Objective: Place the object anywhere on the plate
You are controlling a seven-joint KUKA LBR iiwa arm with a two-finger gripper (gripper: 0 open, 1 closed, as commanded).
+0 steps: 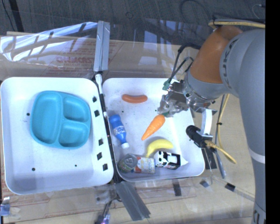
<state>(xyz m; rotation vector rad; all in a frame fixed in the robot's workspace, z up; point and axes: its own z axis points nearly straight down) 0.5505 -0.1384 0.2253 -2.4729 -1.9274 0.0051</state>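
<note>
A blue divided plate (60,119) lies in the left white bin (18,171). In the right bin (116,90) an orange carrot (152,128) lies at a slant, its thick end pointing up and right. My gripper (169,105) hangs over the right bin, just above and right of the carrot's thick end, very close to it or touching it. Whether it grips the carrot is hidden from this angle. A brown sausage (134,98) lies to the left of the gripper.
The right bin also holds a blue bottle (117,130) by its left wall, a banana (159,146), a small toppled container (137,164) and a black-and-white toy (168,159) near the front. The arm (224,64) covers the bin's right side.
</note>
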